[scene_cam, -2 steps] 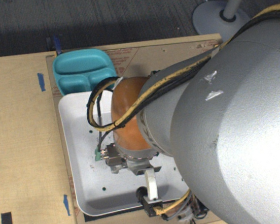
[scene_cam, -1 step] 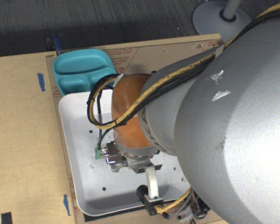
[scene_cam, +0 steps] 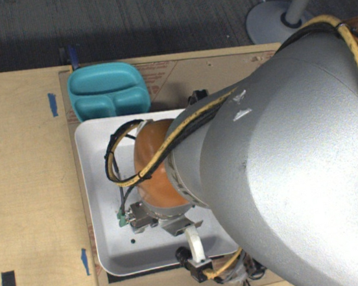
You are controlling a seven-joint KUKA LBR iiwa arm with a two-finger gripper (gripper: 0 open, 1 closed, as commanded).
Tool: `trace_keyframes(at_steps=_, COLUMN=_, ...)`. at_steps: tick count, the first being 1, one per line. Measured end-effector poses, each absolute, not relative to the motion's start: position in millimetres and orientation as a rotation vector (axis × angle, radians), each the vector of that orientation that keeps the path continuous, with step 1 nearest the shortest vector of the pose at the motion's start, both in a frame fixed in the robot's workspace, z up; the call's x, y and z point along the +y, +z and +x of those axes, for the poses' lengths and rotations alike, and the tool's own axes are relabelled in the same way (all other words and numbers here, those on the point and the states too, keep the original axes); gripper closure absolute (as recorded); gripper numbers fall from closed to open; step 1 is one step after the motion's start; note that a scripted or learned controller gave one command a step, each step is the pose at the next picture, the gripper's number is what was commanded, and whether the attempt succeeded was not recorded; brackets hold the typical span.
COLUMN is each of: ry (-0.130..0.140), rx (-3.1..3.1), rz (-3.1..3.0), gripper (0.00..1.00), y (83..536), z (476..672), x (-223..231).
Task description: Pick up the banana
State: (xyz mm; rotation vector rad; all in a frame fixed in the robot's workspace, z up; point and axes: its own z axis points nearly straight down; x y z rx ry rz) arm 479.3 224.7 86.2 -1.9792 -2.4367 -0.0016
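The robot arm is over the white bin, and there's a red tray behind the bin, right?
Almost. The tray is teal, not red. The camera view shows it just behind the white bin, with the arm reaching over that bin.

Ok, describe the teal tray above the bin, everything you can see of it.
The teal tray looks like moulded plastic, smooth and slightly glossy, with rounded corners. A ridge splits it into one long compartment at the far side and two smaller ones nearer the bin. It lies flat on the brown bench, just beyond the far rim of the white bin, close to or touching that rim; I cannot tell which. Nothing shows inside it. The arm stays apart from it.
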Motion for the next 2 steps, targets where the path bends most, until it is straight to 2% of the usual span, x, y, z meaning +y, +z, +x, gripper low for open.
trace_keyframes(at_steps=2, ry=-0.003, rx=-2.434, rz=-1.983, gripper=1.0, y=105.4, z=479.5, x=225.1)
